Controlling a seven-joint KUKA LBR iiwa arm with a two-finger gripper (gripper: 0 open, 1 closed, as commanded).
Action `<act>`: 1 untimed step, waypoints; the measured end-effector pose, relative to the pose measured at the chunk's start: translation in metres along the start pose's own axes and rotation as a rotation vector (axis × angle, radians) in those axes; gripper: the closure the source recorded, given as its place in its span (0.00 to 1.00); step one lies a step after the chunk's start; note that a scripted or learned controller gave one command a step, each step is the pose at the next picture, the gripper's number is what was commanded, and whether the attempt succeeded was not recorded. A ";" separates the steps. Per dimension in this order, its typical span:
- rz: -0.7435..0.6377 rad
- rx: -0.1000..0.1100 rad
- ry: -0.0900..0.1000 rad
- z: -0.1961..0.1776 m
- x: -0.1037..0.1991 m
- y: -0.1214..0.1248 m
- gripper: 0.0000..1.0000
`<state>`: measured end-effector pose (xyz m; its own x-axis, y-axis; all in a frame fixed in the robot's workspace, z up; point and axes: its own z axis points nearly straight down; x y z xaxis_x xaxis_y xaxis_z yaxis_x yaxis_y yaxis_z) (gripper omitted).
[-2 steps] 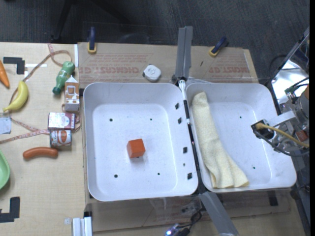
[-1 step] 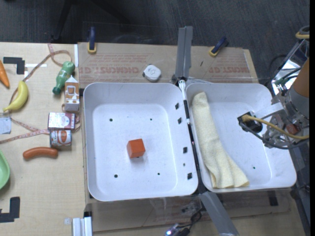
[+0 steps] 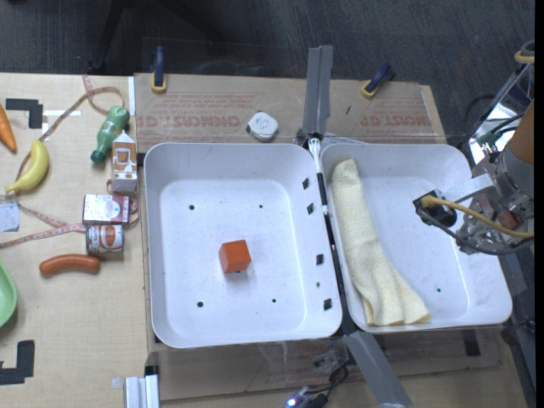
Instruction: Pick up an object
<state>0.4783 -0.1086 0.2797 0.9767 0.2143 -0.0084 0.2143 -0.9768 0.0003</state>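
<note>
Inspector: Bins first, from the overhead camera: what is found in them?

Recorder: Two shallow white bins are set side by side on the worktop. In the left bin a single red-orange block is seen resting on the floor near the middle, well apart from every wall. In the right bin a pale yellow cloth is laid in a long strip along the left wall, from the far end to the near end, where it widens.

Inspector: And the hand?

Recorder: The hand is placed over the right side of the right bin, close to its right wall. It is kept apart from the cloth and well apart from the block. Whether it is spread or pressed together cannot be told, since it is crowded against the frame's edge.

Inspector: What is laid outside the bins?

Recorder: On the worktop to the left, a banana, a carrot cut by the frame edge, a green bottle, a small carton, a can and a sausage are scattered. A round white tape measure is set just behind the left bin on brown cardboard.
</note>
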 end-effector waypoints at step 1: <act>-0.004 0.000 -0.005 -0.008 0.000 0.000 1.00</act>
<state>0.4785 -0.1089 0.2875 0.9757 0.2187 -0.0136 0.2187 -0.9758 0.0001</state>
